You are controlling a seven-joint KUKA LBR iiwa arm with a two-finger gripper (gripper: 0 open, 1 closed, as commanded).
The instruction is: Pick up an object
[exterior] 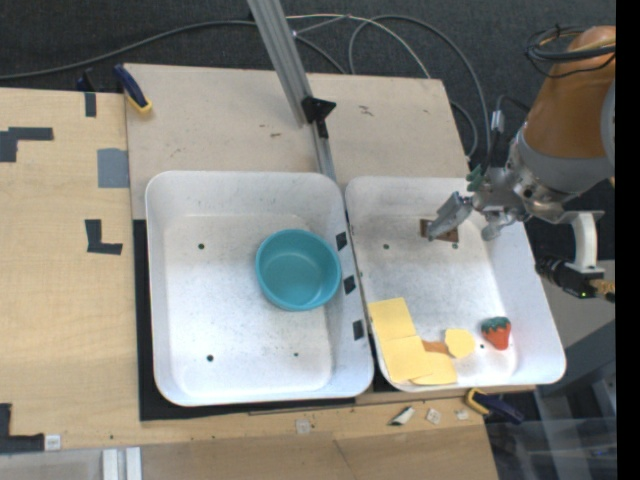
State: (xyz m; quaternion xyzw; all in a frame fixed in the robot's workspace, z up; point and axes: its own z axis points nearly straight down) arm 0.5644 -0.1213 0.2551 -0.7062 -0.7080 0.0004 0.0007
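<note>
Arm reaches in over the right bin point(520, 268), gripper point(452, 218) low near its far wall. A small brown piece point(441, 230) sits at the fingertips; whether it is clamped or just touched cannot be told, nor the finger spacing. Other candidates: yellow slices point(400, 340), strawberry point(496, 332) at the near end, teal bowl point(297, 268) in the left bin point(180, 268). Risk: the brown piece is thin and flat, so the fingers may skid over it or push it into the wall.
</note>
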